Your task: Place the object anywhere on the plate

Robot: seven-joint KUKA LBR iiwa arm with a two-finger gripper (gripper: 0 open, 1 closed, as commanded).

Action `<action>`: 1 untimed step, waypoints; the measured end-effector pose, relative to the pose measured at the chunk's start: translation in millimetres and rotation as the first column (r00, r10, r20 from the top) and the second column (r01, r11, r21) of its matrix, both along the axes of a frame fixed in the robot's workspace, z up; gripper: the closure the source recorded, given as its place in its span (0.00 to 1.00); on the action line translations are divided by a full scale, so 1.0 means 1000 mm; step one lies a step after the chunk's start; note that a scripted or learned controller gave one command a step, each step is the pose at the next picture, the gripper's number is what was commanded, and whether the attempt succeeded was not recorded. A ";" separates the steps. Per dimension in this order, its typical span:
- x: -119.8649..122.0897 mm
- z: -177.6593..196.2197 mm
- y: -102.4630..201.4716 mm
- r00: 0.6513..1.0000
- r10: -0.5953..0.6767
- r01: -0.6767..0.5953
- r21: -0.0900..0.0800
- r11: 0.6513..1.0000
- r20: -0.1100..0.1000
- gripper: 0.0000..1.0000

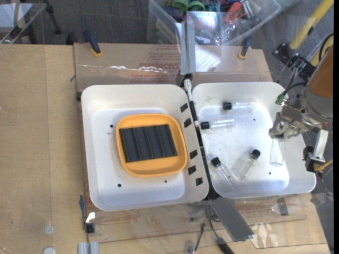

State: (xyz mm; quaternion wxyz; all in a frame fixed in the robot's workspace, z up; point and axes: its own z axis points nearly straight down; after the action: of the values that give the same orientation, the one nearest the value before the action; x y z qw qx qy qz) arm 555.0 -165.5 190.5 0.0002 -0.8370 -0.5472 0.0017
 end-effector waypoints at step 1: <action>0.011 0.006 0.060 0.987 0.163 -0.163 0.003 0.987 0.000 1.00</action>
State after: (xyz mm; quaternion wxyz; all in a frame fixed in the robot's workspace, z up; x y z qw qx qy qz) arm 566.1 -105.5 196.3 0.0016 -0.7895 -0.6138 0.0009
